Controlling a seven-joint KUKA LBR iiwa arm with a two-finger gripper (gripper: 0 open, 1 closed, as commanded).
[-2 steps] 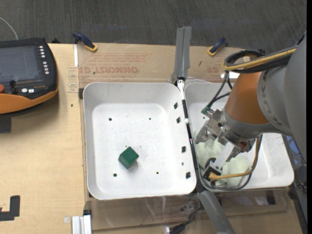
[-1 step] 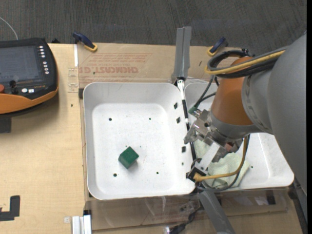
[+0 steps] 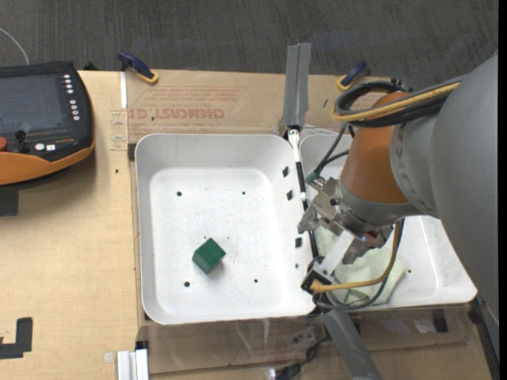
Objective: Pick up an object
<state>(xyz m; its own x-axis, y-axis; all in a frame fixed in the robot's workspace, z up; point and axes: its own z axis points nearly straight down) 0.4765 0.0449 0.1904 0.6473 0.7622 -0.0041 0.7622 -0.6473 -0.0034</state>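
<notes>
A small green cube (image 3: 209, 256) lies in the left white bin (image 3: 158, 212), toward its front middle, tilted slightly. The arm reaches in from the right and hangs over the right white bin (image 3: 444, 267). My gripper (image 3: 342, 240) points down near that bin's left wall, close to the divider between the bins. Just below and to the right of it lies a pale yellowish soft-looking thing (image 3: 369, 272) on the right bin's floor, partly covered by the wrist. I cannot see anything held.
An orange and black teach pendant (image 3: 40, 129) rests on the bench at the far left. A cardboard sheet (image 3: 198, 105) lies behind the bins, held by clamps (image 3: 139, 67). A grey upright bar (image 3: 297, 85) stands at the back between the bins.
</notes>
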